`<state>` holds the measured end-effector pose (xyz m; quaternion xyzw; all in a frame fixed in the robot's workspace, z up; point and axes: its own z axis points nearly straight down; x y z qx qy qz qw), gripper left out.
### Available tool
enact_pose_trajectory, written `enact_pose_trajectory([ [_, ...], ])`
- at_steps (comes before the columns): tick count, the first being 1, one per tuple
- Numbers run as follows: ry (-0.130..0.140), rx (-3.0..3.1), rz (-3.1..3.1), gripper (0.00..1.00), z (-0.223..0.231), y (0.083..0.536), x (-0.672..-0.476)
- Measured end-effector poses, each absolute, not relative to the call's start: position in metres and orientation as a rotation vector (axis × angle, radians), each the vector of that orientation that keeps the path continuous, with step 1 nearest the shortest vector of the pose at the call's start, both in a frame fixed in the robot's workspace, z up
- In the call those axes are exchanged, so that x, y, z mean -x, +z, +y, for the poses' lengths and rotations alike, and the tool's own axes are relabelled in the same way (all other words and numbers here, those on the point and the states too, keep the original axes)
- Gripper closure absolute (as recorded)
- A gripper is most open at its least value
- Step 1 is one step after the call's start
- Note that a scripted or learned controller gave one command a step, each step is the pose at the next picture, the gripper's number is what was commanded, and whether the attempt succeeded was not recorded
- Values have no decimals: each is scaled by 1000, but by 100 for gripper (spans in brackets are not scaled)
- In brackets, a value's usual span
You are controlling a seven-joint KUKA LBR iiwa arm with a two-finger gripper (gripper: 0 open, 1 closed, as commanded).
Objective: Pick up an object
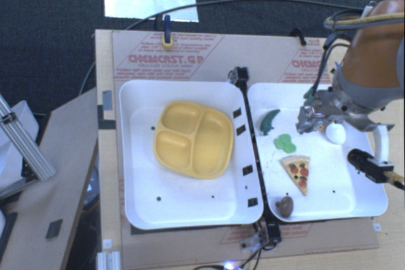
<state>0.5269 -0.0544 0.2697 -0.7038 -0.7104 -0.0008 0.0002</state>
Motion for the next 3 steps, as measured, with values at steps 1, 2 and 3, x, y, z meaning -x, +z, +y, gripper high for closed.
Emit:
enact_pose_trajectory([
  [1, -2, 2209, -2231, 100, 6, 249, -530],
  [2, 0, 2209, -2230, 100, 55, 227, -528],
  [3, -1, 2209, -2230, 100, 108, 213, -529],
])
